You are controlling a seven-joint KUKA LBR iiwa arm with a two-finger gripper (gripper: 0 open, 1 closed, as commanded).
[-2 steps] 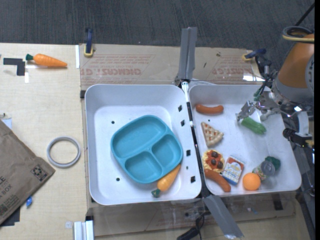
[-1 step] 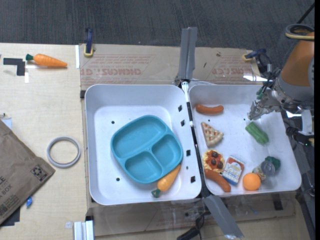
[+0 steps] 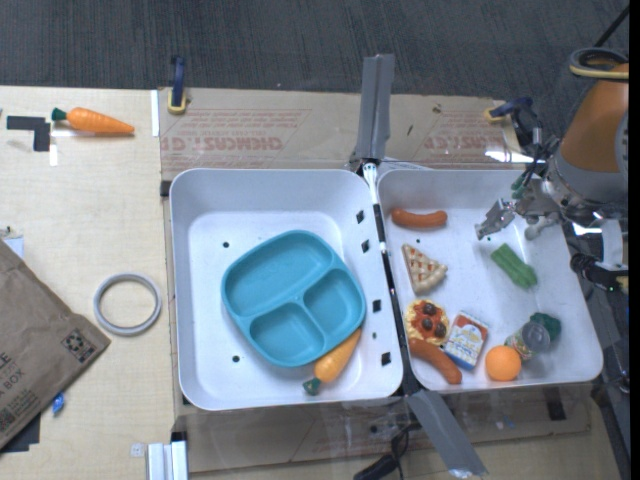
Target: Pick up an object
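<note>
My gripper (image 3: 516,222) hangs over the far right part of the right bin (image 3: 572,373), open with nothing between its fingers. Just below it lies a green block (image 3: 513,265). Also in this bin are a hot dog sausage (image 3: 420,218), a pizza slice (image 3: 424,266), a small round pizza (image 3: 428,318), a small carton (image 3: 466,338), a second sausage (image 3: 437,361), an orange (image 3: 503,363) and a dark green object (image 3: 540,333).
The left bin (image 3: 190,268) holds a blue divided plate (image 3: 292,298) with a toy carrot (image 3: 335,360) against its near edge. On the bench to the left lie another carrot (image 3: 92,121), a tape ring (image 3: 127,302) and a cardboard box (image 3: 30,338).
</note>
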